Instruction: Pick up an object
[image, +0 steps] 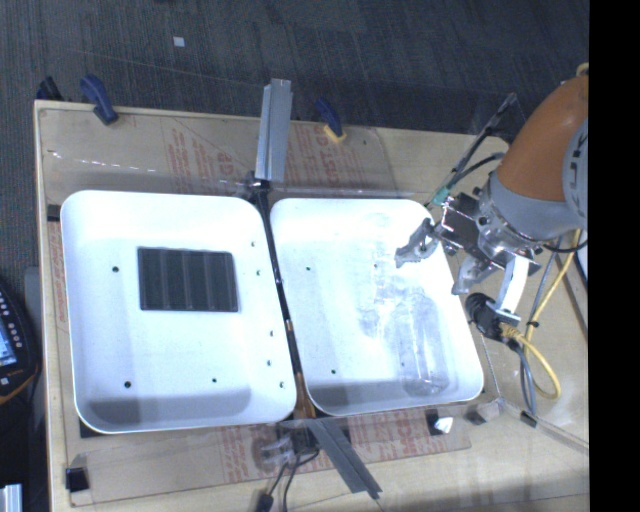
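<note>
Hand (436, 258) over right bin (300, 300) rim, grip state unclear, clear plastic bottle (420, 345) inside, no readable label.

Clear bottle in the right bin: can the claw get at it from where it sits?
Probably yes. The clear bottle lies uncovered near the right bin's right wall, and the claw hangs just above it, with nothing between.

Faint red printing on the bench (150, 150) around the bins, too blurred to read.
</note>
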